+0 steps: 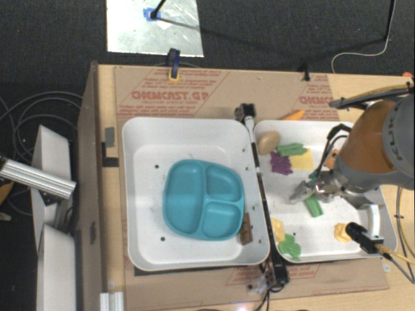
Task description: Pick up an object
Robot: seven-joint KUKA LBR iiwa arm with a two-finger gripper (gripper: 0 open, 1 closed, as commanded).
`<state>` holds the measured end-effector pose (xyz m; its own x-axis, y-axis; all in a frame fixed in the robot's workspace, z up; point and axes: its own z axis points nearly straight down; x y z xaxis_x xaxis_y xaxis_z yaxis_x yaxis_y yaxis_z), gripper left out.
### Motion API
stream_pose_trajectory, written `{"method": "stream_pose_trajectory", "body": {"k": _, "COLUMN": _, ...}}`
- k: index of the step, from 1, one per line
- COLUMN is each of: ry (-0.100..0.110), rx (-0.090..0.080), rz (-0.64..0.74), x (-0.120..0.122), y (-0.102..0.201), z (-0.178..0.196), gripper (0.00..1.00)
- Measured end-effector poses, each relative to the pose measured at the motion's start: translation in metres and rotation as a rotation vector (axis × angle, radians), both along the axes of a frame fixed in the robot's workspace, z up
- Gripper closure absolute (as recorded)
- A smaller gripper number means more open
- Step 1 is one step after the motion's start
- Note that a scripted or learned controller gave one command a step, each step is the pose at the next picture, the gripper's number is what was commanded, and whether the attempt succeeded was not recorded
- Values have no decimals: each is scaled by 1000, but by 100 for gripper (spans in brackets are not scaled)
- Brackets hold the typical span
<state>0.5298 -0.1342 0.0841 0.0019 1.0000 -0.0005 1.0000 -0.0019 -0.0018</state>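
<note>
Task status: approach stage, pick not confirmed. The gripper (310, 193) is low in the right bin (363, 254), directly over a green stick-shaped object (314, 206) near the bin centre. Whether it is released or clenched cannot be told; the object appears to rest on the floor. Remaining: grasp, lift. Alternatives lie at 11 o'clock and 7 o'clock

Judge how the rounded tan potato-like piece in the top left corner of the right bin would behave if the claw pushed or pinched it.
The rounded tan potato-like piece looks smooth and egg-shaped, so a push would probably roll it along the right white bin wall it lies beside. Its curved sides may slip out of a two-finger pinch. It looks like a moulded toy, so likely stiff and light, though the material is unclear.
</note>
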Motion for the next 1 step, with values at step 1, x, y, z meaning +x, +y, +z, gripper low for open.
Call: {"method": "stream_pose_trajectory", "body": {"k": 1, "ry": -5, "rx": 0, "rz": 4, "x": 2, "y": 2, "z": 11, "gripper": 100}}
